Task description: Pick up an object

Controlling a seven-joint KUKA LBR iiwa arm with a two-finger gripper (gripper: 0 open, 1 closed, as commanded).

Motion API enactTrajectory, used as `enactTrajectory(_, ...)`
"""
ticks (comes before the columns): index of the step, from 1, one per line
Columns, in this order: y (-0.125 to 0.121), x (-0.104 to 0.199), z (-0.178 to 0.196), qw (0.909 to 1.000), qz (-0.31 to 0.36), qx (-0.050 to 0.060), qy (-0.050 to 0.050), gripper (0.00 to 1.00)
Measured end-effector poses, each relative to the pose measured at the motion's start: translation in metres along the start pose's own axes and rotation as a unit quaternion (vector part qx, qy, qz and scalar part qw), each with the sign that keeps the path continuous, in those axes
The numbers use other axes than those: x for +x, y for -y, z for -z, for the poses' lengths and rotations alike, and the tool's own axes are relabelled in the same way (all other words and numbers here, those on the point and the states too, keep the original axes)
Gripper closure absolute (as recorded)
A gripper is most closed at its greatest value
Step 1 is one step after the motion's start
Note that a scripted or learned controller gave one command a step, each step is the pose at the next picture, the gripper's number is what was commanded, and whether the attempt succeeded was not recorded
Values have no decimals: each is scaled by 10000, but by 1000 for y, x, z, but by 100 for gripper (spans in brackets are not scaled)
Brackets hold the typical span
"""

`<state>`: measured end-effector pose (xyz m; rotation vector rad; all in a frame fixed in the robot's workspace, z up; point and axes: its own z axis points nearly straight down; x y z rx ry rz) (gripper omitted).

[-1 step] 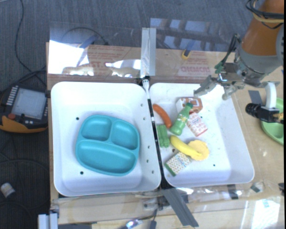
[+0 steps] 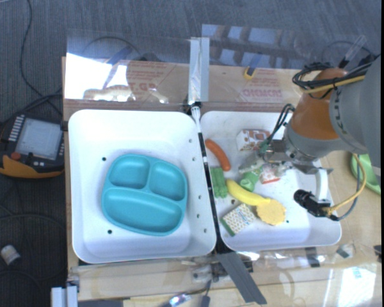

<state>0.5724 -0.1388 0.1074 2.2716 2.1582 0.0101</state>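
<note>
Nearest the camera, the left bin (image 2: 83,190) holds a teal divided plate (image 2: 144,194). Right of it, the right bin (image 2: 320,232) carries an orange carrot (image 2: 218,154), a green piece (image 2: 217,181), a yellow banana (image 2: 246,194), a checkered packet (image 2: 238,218) and a yellow round cookie (image 2: 272,212). Over these the gripper (image 2: 269,162) sits low among the clutter; whether it is spread or pinching anything I cannot tell.

- I see a banana (image 2: 246,194) lying flat mid right bin, tip touching a yellow disc (image 2: 272,213)
- orange carrot (image 2: 218,154) lies slanted near the divider
- checkered packet (image 2: 238,219) at front
</note>
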Motion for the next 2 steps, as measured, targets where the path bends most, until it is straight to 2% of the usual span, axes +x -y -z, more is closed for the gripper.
enactTrajectory(1,0,0,9,10000,0,10,-1,100)
enactTrajectory(2,-19,4,106,9949,-1004,69,17,100)
